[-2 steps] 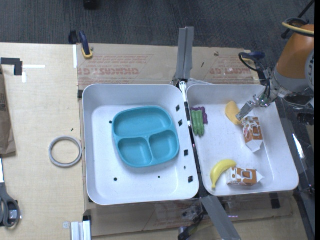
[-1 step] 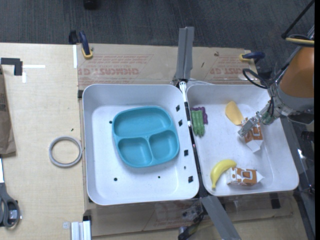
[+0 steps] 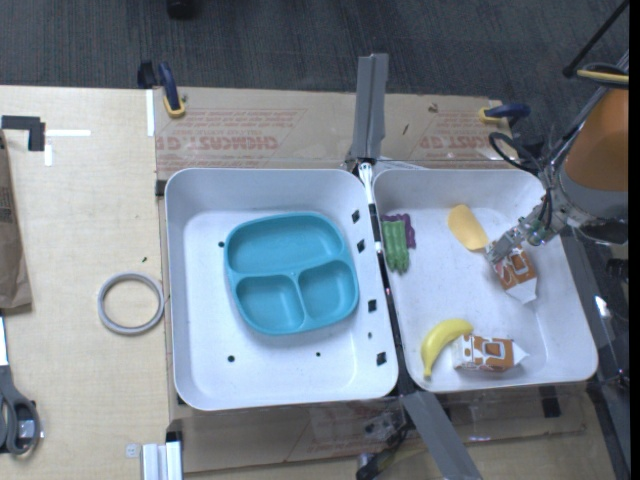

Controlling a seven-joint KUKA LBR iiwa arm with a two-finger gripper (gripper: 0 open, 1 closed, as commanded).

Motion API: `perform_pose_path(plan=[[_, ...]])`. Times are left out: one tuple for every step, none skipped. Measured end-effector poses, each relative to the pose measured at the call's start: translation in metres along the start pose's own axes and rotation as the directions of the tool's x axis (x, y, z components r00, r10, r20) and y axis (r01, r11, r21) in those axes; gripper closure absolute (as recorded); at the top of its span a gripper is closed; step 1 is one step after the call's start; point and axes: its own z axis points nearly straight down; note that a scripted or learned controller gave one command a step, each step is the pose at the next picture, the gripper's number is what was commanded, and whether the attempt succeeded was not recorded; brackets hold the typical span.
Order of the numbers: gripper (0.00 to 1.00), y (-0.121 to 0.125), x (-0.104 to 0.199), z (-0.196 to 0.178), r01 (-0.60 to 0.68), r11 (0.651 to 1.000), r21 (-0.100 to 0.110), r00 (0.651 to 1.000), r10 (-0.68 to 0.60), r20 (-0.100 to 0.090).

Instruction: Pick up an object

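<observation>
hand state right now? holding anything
hand: in the right bin, right above the small orange and white carton; open or closed cannot be told, and no held object shows.

Arm w/ orange band reaches in from right, hand (image 3: 505, 245) angled down-left, low over the bin.

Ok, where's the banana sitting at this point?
The banana lies in the right bin, near its front edge, just left of an orange-and-white carton.
</observation>
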Motion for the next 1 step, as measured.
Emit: perform_pose_path(plan=[[1.0,0.0021,0.0055,-0.0092,-0.103,0.995,0.003,0.995,0.103,-0.003]])
